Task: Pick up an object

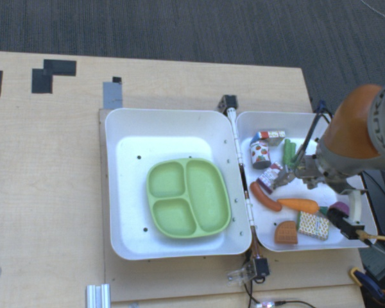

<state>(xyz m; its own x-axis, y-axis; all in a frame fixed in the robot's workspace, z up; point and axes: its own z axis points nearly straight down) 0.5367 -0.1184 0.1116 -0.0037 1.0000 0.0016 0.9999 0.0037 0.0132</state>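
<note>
Here, printing on the carton [313, 226] is unreadable.

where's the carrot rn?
The carrot lies in the right bin, toward its front, between the red sausage and the yellow-green box.

two white bins [115, 172], one green divided plate [189, 197], one carrot [298, 205], one sausage [265, 197]

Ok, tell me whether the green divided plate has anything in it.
Empty. The green divided plate lies flat in the left bin, and all three compartments show bare green.
</note>
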